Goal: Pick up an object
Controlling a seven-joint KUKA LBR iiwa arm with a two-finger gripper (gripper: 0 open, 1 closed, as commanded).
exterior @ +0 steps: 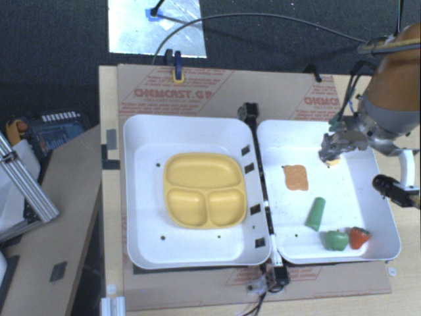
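Grey gripper (333, 151) hovers over our right bin (378, 196), near the orange slab (296, 177); we cannot tell its opening.

In the right bin (375, 196) I see four small objects: a flat orange-brown piece (296, 178) lying near the middle, a green cylinder (316, 214) lying tilted below it, and a green pepper (335, 240) touching a red-orange vegetable (358, 237) at the near edge.

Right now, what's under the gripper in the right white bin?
A small yellowish piece peeks out beneath the gripper, over the right white bin floor. The gripper covers the rest of it, so its shape is unclear.
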